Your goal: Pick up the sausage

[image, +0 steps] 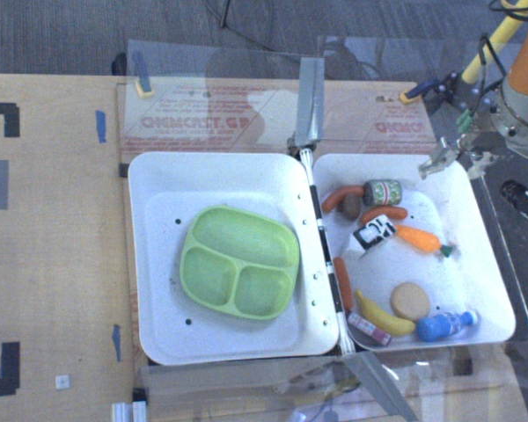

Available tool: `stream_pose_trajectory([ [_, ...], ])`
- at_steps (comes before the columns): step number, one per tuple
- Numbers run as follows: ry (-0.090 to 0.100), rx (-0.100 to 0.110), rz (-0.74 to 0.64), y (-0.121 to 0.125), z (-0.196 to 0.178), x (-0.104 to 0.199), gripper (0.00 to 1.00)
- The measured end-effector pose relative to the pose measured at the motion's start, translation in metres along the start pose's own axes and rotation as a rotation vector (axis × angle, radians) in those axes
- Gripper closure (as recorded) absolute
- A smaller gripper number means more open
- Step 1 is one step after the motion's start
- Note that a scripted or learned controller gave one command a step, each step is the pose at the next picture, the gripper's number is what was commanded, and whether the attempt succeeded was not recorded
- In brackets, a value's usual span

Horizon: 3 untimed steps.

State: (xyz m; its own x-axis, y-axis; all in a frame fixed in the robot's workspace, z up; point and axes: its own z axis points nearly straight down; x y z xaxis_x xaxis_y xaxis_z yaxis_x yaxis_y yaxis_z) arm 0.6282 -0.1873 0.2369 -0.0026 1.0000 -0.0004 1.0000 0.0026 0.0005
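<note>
A reddish-brown sausage (335, 200) lies near the back left of the right bin (484, 262), beside a small brown lump (351, 207). A second red sausage-like piece (385, 215) lies just right of it, below a green-labelled can (383, 192). My gripper (456, 165) hangs over the bin's back right corner, well right of both pieces and apart from them. Its fingers stand open with nothing between them.
The right bin also holds a carrot (419, 239), a black-and-white block (374, 233), a long red piece (341, 284) along the left wall, a banana (383, 316), a round cookie (411, 301) and a blue bottle (444, 325). The left bin (150, 192) holds a green divided plate (238, 262).
</note>
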Motion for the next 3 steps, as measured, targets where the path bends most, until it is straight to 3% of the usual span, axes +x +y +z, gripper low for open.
stream_pose_trajectory([
  [1, 0.0, 0.001, 0.045, 0.013, 0.131, 0.057, 0.0],
  [2, 0.0, -0.003, 0.023, -0.028, 0.151, 0.094, 0.0],
  [3, 0.0, 0.0, 0.127, 0.003, 0.052, 0.142, 0.0],
])
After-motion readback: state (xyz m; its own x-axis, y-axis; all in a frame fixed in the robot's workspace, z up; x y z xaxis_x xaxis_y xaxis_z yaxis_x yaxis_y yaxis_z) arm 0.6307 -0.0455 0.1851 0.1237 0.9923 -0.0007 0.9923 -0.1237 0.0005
